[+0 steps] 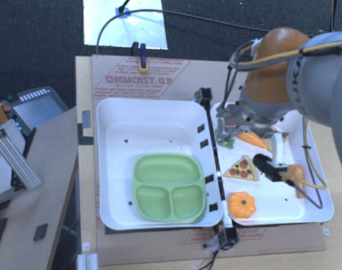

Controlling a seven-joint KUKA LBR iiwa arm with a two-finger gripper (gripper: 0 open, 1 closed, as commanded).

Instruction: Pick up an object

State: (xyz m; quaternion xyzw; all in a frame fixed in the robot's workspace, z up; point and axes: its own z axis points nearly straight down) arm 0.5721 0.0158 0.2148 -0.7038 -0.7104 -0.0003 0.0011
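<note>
Claw [226, 129] is down low in the back left corner of the right shallow white plastic bin [314, 210], right up against the wall it shares with the other bin. Honestly can't tell if it's wide or narrow, the wrist blocks that.

Orange toy carrot [255, 140] lies just beside the claw, tip aimed right, and there's a small green leafy bit [226, 143] at the claw's lower edge. Further forward are a triangular toy pizza slice [242, 169] and a little orange toy pumpkin [241, 205] near the front left corner.

The left shallow white plastic bin [112, 151] holds a light green three-compartment plastic plate [169, 185], lying flat toward its front right. Both bins sit on the cardboard-covered tabletop [131, 77].
</note>
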